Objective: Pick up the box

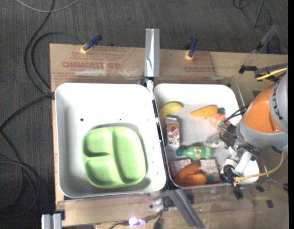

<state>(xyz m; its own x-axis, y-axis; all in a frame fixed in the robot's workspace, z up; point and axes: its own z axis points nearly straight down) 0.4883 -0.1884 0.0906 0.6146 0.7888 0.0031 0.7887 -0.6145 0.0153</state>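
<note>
A small red and white box stands against the left wall of the right bin. My gripper sits at that bin's right side, well to the right of the box and just below the leafy end of a carrot. The grey wrist with its orange band hides much of the gripper. Nothing shows in its grasp.
A yellow fruit lies behind the box. In front of it are a green bottle, two flat red packets and an orange vegetable. The left bin holds a green divided plate.
</note>
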